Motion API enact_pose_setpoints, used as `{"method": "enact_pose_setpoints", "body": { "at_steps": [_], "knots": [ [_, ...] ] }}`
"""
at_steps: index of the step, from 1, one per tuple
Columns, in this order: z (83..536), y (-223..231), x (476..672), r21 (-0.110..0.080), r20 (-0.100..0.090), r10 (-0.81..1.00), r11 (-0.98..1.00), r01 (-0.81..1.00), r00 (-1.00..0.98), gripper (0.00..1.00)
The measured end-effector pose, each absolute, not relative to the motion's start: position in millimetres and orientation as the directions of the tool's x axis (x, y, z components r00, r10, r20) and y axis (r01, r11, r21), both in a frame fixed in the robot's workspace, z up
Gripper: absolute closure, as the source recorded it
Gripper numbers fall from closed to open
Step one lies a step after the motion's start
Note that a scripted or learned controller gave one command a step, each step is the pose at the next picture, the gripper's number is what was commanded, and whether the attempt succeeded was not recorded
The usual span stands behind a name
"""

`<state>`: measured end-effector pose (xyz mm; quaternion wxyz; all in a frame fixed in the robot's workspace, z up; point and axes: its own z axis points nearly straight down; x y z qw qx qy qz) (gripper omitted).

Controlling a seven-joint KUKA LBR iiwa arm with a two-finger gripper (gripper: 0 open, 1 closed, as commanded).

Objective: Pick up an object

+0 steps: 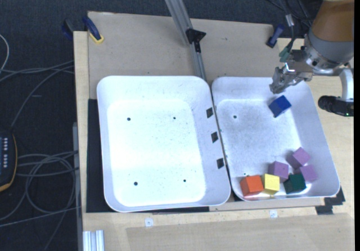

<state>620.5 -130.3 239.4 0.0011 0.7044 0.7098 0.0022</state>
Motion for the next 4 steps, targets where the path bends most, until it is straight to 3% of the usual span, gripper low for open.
{"method": "enact_pose_setpoints", "body": {
  "at_steps": [2, 4],
  "knots": [
    [251, -36, 633.1, 0.003, 0.002, 1.0, 0.007, 1.0, -0.007, 1.0],
    [243, 73, 672.0, 0.002, 0.002, 1.0, 0.007, 1.0, -0.007, 1.0]
  ]
}}
